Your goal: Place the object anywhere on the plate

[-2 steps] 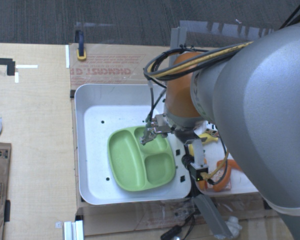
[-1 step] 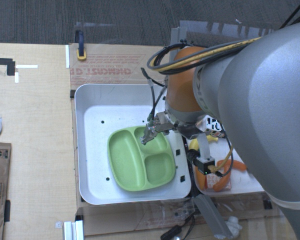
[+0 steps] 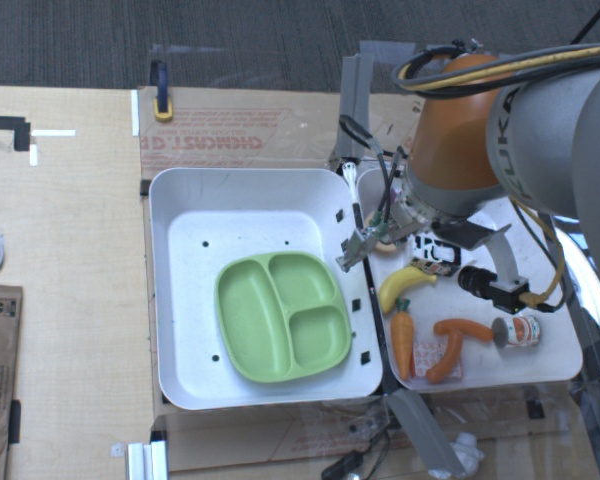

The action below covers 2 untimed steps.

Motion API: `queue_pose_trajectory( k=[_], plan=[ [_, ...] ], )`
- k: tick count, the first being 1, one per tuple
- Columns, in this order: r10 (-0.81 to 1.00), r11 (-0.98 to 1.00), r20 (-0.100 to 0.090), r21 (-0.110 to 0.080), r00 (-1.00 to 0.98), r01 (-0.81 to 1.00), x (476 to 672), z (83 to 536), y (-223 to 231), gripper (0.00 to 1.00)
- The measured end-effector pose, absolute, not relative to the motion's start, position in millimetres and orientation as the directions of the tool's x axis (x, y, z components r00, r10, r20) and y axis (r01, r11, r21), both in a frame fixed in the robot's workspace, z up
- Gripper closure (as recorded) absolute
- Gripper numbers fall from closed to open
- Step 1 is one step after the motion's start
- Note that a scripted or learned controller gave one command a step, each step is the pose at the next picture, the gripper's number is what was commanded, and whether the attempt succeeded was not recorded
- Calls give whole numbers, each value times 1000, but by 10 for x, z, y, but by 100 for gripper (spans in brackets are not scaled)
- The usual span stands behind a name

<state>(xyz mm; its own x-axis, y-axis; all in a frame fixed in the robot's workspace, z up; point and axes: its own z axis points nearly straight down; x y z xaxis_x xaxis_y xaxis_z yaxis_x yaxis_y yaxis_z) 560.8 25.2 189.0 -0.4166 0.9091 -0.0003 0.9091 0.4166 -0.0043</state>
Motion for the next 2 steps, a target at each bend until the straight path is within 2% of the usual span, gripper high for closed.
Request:
queue_pose_trajectory(
  k=[1,2],
  plan=[
    [908,420,-1,-5,-420,908,5399,1491,961,0],
    [814,581,1,-6,-581,814,5439,943,1454,0]
  ],
)
